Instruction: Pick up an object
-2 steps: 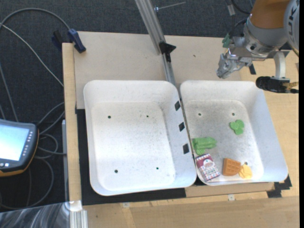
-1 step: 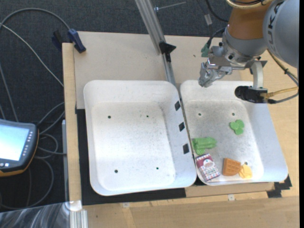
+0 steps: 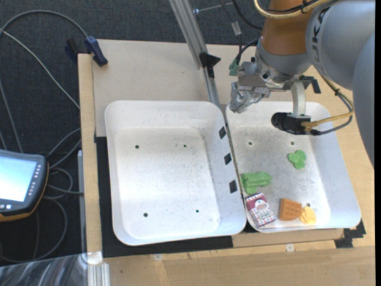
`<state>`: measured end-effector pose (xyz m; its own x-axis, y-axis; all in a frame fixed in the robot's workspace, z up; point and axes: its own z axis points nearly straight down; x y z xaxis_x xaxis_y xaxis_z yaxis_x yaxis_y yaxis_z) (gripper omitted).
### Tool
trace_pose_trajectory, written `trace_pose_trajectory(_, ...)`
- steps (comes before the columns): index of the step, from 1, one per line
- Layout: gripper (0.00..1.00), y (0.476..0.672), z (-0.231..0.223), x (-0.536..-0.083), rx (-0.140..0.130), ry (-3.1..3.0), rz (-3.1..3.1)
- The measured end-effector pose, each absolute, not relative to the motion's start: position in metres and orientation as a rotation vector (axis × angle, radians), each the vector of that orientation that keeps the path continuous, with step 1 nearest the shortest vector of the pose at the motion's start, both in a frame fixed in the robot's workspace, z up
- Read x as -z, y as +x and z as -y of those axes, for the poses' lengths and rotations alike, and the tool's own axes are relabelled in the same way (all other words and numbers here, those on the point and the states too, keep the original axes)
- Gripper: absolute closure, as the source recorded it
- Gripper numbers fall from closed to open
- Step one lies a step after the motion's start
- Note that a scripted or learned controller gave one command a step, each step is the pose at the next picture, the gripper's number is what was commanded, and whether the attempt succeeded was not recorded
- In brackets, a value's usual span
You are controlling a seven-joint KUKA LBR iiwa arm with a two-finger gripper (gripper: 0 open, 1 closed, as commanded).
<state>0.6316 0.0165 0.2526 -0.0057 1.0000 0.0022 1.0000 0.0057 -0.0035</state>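
Pale wooden bench (image 3: 149, 70) on dark carpet (image 3: 36, 88). Gripper (image 3: 240, 103) hangs over the right bin's (image 3: 333, 159) far-left corner; its finger state cannot be told. Left bin (image 3: 161, 177) beside it.

I can't make out the gripper (image 3: 241, 102) fingertips — they blur into the back rim of the right bin (image 3: 333, 159), so open or shut is beyond me. The arm (image 3: 315, 22) is cut off by the top and right edges. A black part hanging below the wrist covers a patch of that bin's floor. At its front edge, the small printed card (image 3: 260, 210) is too small to read — and the screen (image 3: 18, 180) runs off the left edge.
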Motion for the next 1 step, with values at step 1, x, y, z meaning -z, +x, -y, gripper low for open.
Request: trace_pose_trajectory(1,1.0,0.6122,-0.0631,-0.257,-0.001,-2.212,2.225)
